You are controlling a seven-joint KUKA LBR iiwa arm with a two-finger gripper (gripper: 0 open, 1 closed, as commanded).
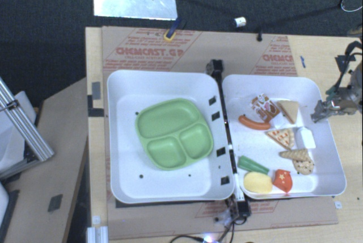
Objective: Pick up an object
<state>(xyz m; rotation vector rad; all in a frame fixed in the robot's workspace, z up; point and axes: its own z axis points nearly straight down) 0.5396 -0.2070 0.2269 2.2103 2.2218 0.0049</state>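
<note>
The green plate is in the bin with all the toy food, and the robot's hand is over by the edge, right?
Not quite. The camera view shows the green plate alone in the left bin; the toy food is in the right bin. The gripper is by that bin's right edge.

Bench (96, 134) bearing two white bins (122, 139)

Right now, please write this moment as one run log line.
gripper: over right bin's right rim, holds nothing | toy food: lying in right bin | green tray: in left bin | pick: not yet done
</note>
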